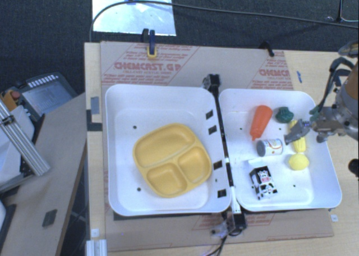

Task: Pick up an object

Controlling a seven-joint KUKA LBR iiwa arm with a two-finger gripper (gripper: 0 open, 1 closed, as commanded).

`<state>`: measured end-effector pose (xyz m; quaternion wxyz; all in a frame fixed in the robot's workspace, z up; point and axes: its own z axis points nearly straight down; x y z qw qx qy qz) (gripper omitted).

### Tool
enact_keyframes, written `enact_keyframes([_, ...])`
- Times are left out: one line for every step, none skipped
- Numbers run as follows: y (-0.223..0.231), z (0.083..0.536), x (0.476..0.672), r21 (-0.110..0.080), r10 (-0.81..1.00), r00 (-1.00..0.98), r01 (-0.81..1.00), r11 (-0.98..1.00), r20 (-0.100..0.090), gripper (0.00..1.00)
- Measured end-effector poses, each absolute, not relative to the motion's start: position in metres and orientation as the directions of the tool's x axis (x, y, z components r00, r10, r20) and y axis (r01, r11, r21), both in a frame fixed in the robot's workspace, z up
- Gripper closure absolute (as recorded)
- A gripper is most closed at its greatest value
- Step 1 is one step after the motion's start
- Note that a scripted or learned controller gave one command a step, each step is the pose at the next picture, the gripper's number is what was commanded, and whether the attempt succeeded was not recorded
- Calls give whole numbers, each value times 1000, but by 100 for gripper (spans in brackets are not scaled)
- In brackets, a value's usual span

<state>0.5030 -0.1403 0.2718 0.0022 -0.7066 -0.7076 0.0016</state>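
Note:
The right bin (320, 193) holds an orange carrot (261, 121), a dark green piece (284, 115), a small can lying on its side (270, 147), a yellow lemon-like piece (299, 162), another yellow piece (300, 145) and a black-and-white cow toy (262, 182). My gripper (294, 133) reaches in from the right and hangs over the bin's right half, just above the second yellow piece and to the right of the can. Nothing is visibly held in it.
The left bin (120, 137) holds a yellow three-compartment plate (171, 159). A black divider with clips (219, 137) runs between the bins. A yellow clamp (151, 44) stands at the back edge of the bench, and equipment sits on the side table at far left.

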Motion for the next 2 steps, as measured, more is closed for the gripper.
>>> enact_keyframes([-140,275,505,2,1000,-3,1000,3,-1,0])
enact_keyframes([-144,233,508,-2,1000,-1,1000,1,1,0])
